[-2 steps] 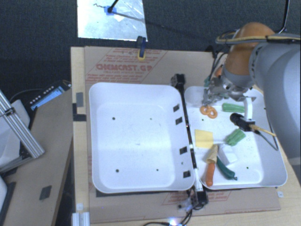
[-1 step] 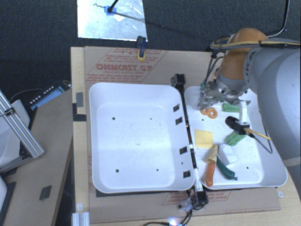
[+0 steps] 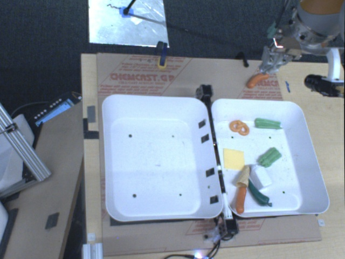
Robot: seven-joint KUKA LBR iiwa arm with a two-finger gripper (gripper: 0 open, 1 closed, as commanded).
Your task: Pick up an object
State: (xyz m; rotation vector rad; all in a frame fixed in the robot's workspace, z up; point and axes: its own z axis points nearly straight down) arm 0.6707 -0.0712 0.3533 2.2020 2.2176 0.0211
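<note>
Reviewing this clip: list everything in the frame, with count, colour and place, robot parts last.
white bins: 2, white, side by side on the bench
pretzel: 1, orange-brown, right bin, upper left
green pieces: 2, green, right bin, upper right and middle right
yellow square: 1, yellow, right bin, left of centre
carrot: 1, orange, right bin, lower left
white block: 1, white, right bin, lower middle
dark green piece: 1, dark green, right bin, below the white block
orange sausage: 1, orange, above the right bin, at the pincer's tip
arm: 1, grey with orange band, top right
pincer: 1, grey, above the bench behind the right bin
</note>
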